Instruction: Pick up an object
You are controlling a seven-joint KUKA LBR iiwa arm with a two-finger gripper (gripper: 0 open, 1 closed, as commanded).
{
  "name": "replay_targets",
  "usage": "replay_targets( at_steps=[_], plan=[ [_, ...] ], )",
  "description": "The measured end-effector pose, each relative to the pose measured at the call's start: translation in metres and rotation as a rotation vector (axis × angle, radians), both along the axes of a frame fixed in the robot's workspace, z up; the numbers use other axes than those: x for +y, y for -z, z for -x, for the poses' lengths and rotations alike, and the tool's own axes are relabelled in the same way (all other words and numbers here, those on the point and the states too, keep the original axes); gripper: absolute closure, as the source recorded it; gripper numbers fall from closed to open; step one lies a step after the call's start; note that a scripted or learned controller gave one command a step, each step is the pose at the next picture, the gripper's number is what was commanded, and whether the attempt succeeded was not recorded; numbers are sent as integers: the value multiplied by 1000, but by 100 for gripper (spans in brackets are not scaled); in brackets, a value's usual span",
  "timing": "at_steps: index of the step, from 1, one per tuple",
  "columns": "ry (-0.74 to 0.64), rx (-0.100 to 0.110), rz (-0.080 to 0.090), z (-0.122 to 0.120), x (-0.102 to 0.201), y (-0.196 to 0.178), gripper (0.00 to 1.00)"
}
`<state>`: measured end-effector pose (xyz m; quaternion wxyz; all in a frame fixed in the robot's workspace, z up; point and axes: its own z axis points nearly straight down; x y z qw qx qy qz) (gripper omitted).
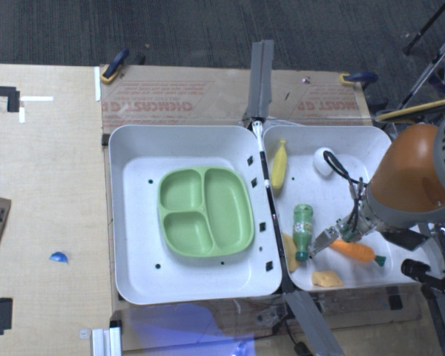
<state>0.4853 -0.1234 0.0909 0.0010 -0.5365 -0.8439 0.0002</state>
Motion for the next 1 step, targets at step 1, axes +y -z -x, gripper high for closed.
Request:
replay_targets(
  at_steps=[1],
  plan=[
    [4, -2, 0, -1, -1, -9, 100]
  ],
)
